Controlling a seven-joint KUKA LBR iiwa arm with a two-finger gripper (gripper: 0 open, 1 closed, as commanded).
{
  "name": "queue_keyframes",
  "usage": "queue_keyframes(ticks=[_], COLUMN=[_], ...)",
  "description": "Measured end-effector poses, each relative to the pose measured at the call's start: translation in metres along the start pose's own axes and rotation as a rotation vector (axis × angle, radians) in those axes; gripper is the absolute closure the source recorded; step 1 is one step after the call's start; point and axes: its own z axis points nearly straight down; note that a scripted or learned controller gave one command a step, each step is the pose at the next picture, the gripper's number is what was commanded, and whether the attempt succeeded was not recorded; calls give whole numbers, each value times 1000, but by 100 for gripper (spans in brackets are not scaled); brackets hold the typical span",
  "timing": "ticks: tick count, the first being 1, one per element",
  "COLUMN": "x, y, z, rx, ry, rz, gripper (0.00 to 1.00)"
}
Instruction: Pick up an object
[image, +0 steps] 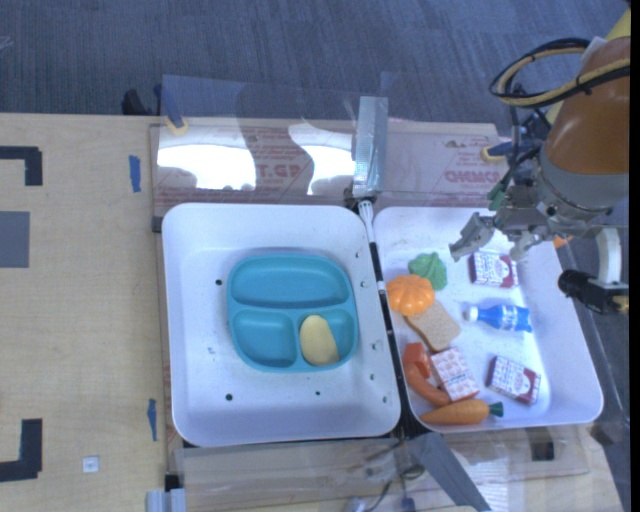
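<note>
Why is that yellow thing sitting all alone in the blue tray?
It does look odd. The yellow potato-like piece lies in one compartment of the blue tray in the left bin, while every other toy sits jumbled in the right bin.

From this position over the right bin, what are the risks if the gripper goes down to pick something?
The gripper hangs near the bin's back wall, so a finger could hit it. The small carton below it lies close to the blue bottle, which may get pushed. The food by the divider is crowded, so the orange is hard to grasp alone.
</note>
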Motion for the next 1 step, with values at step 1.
queue_keyframes(ticks=[1], x=[1], y=[43], z=[121], rx=[10], ry=[1], rz=[-70], gripper=[0])
